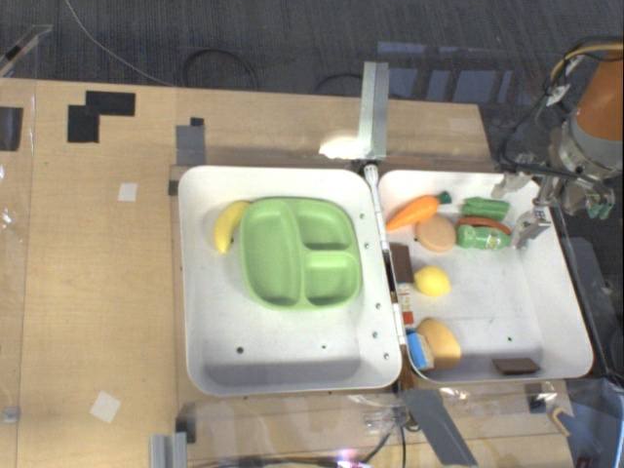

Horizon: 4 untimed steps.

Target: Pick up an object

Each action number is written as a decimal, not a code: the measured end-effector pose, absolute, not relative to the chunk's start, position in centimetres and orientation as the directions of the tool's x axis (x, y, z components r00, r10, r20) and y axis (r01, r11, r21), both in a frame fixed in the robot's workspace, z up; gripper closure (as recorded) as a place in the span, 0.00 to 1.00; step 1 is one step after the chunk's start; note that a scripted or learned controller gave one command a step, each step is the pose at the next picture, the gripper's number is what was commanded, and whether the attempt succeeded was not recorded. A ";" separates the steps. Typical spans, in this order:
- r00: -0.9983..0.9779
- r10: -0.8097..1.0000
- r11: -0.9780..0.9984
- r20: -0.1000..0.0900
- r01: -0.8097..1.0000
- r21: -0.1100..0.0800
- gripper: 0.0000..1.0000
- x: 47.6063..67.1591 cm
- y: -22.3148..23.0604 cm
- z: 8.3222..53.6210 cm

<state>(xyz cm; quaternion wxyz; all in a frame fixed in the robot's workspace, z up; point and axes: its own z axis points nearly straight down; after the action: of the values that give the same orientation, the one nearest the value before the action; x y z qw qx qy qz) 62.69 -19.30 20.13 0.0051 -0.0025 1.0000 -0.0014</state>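
Observation:
My gripper [522, 207] hangs over the right bin's [546, 305] far right corner, open, with nothing between its fingers. Just left of it lie a green toy vegetable [485, 207] and a green and red piece [482, 235]. Further left are an orange carrot [413, 211] and a tan round piece [436, 233]. A yellow lemon [432, 281] sits mid-bin. An orange-brown lump with a blue end [435, 342] rests at the near left corner. A dark brown block [515, 366] lies by the near rim.
The left bin [210, 339] holds a green divided plate [297, 252] and a yellow banana [229, 224] at its left. A brown bar [398, 261] lies along the divider between the bins. A metal post [374, 115] stands behind the bins.

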 end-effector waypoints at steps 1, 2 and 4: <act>-0.967 -0.255 0.967 -0.008 -0.255 -0.003 0.00 64.1 -20.5 13.3; -0.971 -0.239 0.971 -0.014 -0.239 -0.003 0.00 66.5 -14.6 8.9; -0.998 0.053 0.999 -0.018 0.053 -0.002 1.00 67.2 -15.4 20.8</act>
<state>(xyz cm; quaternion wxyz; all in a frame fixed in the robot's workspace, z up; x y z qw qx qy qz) 67.25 -15.44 20.85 0.0092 0.0263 0.9996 -0.0010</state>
